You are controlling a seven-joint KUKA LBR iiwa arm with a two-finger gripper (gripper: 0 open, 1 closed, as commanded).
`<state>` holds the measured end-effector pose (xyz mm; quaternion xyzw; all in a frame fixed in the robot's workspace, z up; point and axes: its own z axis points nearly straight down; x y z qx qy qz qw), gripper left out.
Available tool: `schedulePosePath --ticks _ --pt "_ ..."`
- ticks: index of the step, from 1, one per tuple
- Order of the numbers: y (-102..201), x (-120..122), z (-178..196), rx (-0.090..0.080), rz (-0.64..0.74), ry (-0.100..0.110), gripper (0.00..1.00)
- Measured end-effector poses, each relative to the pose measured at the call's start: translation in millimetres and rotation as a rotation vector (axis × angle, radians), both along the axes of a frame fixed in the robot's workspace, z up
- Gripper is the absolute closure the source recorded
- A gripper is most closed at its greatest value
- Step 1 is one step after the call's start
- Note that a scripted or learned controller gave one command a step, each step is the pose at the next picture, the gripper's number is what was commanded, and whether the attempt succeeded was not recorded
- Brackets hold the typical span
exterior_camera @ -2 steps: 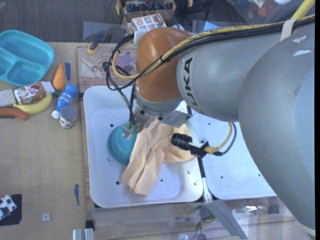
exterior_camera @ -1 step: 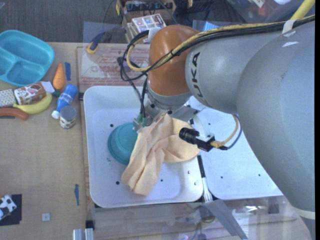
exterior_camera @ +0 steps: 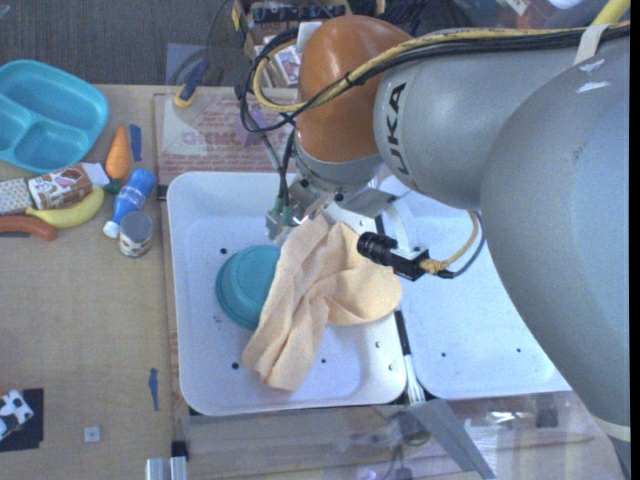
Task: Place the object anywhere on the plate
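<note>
The hand (exterior_camera: 287, 215) sits just above centre of the frame, low over the left bin (exterior_camera: 190, 268), and it grips the top edge of a yellow cloth (exterior_camera: 318, 298) — the fabric bunches up between its fingers. The cloth hangs down and spreads toward the lower middle, draping over the right side of the teal plate (exterior_camera: 243, 286) that lies in the same bin. On the worktop (exterior_camera: 80, 348) at upper left lie a blue tray (exterior_camera: 45, 113), a banana (exterior_camera: 70, 213) and a small can (exterior_camera: 136, 235).
</note>
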<state>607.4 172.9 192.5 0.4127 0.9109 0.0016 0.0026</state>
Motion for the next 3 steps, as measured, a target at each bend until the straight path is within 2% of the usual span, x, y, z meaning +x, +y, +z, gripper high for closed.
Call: schedulePosePath --ticks 1,2,3 --pt "38 -25 -18 -0.001 0.050 0.005 1.00" --pt "27 -39 187 -0.001 0.065 0.002 1.00" --pt "-5 -33 64 -0.001 0.006 0.004 1.00"
